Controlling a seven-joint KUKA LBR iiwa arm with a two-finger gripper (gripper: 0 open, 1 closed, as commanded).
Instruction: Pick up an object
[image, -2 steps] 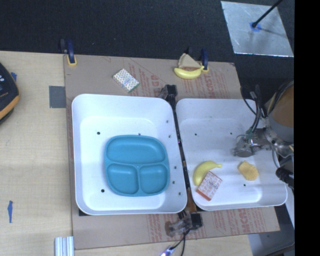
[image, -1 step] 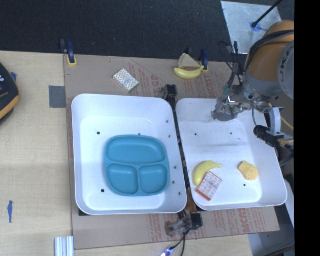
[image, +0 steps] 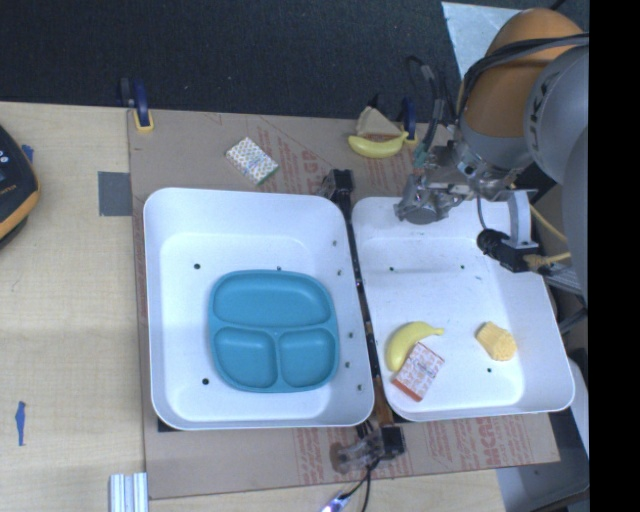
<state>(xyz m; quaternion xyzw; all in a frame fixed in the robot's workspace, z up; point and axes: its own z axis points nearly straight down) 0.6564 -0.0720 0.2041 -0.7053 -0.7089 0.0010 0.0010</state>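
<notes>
In the right bin (image: 530, 400), a yellow banana (image: 408, 340) lies near the front left, touching a red and white packet (image: 419, 371). A small orange-yellow piece (image: 496, 342) rests to their right. My gripper (image: 424, 206) hangs over the back left corner of that bin, well away from all three objects, and nothing is seen in it. The grey arm with its orange band (image: 510, 70) comes in from the upper right.
The left bin (image: 175, 300) holds a blue divided plate (image: 272, 330). Behind the bins, on the cardboard, lie a second banana (image: 376, 146) and a patterned packet (image: 251, 159). A black cable fitting (image: 503, 249) juts over the right bin's back right.
</notes>
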